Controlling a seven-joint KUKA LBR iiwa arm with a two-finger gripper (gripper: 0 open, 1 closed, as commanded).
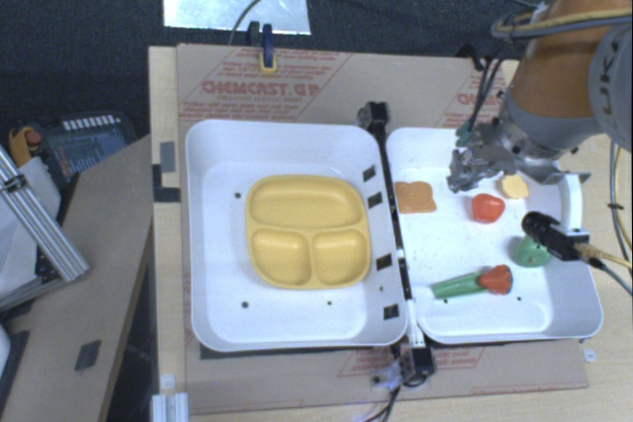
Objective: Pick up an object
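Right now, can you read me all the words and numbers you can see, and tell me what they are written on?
"CHEMCAST G?" in red, on the brown sheet under the bins, behind the left bin; the last characters are blurred.
More red print on the same sheet near the arm, at upper right: cut off and unreadable.
Faint red print at the sheet's front edge: too small to read.
The dark device at far left has keys, too blurred to read.

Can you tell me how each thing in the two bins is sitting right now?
Yellow tray: flat in the left bin, right way up.
Toast piece: lying flat, right bin.
Red tomato: resting below the tool.
Green and red carrot: lying on its side.
Yellow piece: lying beside the tool.
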